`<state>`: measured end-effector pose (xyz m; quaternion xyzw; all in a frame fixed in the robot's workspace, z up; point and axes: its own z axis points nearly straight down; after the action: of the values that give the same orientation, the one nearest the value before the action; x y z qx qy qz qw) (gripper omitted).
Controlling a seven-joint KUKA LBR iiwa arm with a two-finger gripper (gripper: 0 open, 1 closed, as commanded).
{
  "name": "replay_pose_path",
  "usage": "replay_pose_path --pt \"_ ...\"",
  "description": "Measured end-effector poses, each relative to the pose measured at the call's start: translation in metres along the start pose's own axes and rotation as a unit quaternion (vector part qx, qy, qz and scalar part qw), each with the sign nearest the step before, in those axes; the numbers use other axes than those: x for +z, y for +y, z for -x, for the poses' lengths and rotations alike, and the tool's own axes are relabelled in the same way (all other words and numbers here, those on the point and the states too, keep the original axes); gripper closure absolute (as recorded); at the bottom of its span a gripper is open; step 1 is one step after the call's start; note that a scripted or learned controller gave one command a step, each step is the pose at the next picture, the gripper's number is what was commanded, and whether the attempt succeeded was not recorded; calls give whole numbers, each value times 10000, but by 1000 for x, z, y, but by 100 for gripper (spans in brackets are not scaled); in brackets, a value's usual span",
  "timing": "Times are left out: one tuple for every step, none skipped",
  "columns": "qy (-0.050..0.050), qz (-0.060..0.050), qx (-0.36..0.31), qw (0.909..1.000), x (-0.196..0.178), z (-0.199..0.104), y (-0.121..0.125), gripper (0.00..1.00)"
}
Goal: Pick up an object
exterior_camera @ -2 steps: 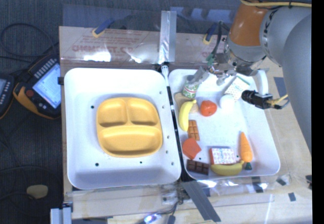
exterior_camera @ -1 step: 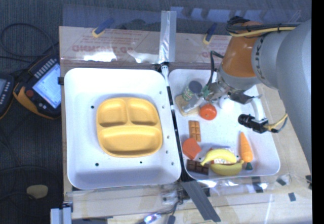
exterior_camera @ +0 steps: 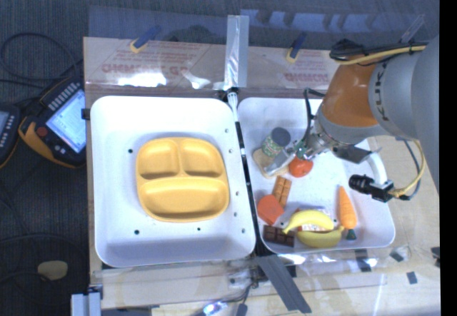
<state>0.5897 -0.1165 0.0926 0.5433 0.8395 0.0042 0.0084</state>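
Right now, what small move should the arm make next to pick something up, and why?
Probably lower a little onto the tomato and close. The gripper sits right at its upper edge in the right bin, and I cannot see anything held yet. The small bottle lies close on the left, so the descent should stay straight.

A: Where is there room around the yellow plate (exterior_camera: 183, 177)?

B: A bare white floor rings it on every side within the left bin (exterior_camera: 107, 236).

A: And past the plate, in the right bin (exterior_camera: 382, 225)?

B: Crowded. A banana (exterior_camera: 314, 225), carrot (exterior_camera: 346, 207), tomato (exterior_camera: 301, 167), small jar (exterior_camera: 271, 148) and chocolate bar (exterior_camera: 280, 190) lie close together, and the arm (exterior_camera: 371, 100) overhangs the far corner. The strip right of the carrot is bare.
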Motion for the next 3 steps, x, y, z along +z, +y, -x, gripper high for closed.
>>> replay_pose_path --pt "2 0 -1 10000 0 0 0 0" --pt "2 22 -3 10000 -11 0 2 100" --pt "11 9 -2 10000 -10 -1 2 0"
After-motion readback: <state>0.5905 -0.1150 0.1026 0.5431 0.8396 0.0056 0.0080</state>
